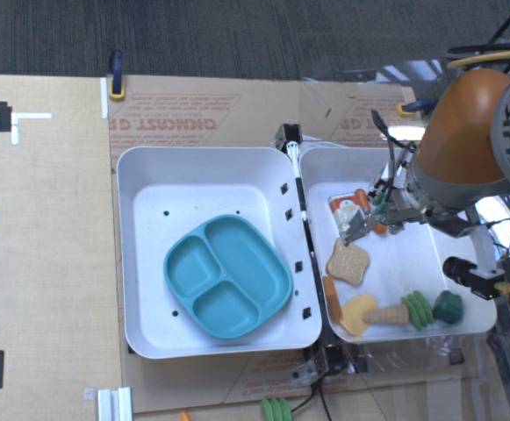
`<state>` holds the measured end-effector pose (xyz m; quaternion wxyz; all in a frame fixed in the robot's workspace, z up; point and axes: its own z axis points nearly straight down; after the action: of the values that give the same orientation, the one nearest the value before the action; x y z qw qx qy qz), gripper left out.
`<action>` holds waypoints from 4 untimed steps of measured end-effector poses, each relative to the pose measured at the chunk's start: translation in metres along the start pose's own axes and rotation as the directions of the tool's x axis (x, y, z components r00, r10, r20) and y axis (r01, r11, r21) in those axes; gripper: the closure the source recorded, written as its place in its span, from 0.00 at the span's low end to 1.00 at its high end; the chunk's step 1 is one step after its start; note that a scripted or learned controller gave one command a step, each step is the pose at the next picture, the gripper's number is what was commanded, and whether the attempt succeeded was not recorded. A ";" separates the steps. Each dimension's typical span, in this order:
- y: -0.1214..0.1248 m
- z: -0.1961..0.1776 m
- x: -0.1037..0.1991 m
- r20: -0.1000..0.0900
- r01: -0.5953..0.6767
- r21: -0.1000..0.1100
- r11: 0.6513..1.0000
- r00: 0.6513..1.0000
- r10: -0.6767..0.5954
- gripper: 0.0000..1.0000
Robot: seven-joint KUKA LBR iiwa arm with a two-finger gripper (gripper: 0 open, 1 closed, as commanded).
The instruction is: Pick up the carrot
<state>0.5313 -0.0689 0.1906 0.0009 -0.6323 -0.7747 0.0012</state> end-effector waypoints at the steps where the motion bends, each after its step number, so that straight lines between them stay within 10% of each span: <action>1: -0.037 0.099 -0.022 0.000 -0.042 -0.003 0.999 0.999 0.042 0.00; 2: -0.057 0.099 -0.017 -0.001 0.069 -0.002 0.998 0.998 -0.069 0.00; 4: -0.057 0.099 -0.019 0.000 -0.133 -0.005 0.991 0.991 0.133 0.00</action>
<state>0.4786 -0.0988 0.0917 -0.0010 -0.6824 -0.7310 -0.0005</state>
